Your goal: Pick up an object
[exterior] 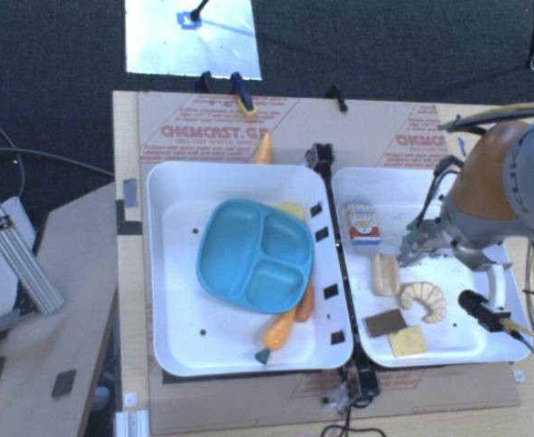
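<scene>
Camera view: gripper [411, 247] hung over the right bin [390, 182], just right of the bread roll [385, 274]; finger state could not be told. Croissant [424, 299] lay right of the roll, small carton [363, 223] above it, brown square [385, 322] and yellow cheese square [406, 341] below. Nothing visibly held.

Two bins side by side on bench. Left bin [171, 271]: divided plate [253, 255] in middle, carrot [283, 328] poking out from under its near edge, another carrot-like piece [262, 148] behind bin's far rim. Right bin [376, 182]: small carton [363, 223] at far left, bread roll [385, 274] nearer, croissant [424, 300] right of roll, flat square [385, 322] and cracker-like piece [406, 341], perhaps cheese, nearest. My gripper [411, 247] over right bin, just right of roll, behind croissant.
</scene>
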Motion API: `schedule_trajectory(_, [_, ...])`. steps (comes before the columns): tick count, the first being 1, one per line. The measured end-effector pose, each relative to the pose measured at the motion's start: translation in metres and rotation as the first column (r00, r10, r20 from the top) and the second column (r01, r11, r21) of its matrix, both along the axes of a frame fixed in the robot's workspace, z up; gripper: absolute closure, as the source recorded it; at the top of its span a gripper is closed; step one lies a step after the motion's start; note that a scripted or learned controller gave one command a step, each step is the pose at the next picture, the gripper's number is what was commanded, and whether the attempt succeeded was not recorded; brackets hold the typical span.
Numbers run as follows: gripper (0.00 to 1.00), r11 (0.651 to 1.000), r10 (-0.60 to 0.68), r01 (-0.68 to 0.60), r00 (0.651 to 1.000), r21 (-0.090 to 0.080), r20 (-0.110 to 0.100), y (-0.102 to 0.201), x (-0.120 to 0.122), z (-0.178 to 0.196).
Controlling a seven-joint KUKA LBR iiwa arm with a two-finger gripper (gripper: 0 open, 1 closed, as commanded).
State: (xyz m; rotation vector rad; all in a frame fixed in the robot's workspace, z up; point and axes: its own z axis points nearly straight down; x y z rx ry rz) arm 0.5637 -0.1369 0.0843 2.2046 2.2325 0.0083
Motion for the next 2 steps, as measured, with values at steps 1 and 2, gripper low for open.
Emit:
schedule_trajectory(1, [0.0, 1.0, -0.01, 0.01, 1.0, -0.001, -0.005, -0.005, -0.004, 0.0])
schedule_trajectory(2, [0.0, 1.0, -0.019, 0.019, 1.0, -0.003, -0.008, -0.075, -0.05, 0.0])
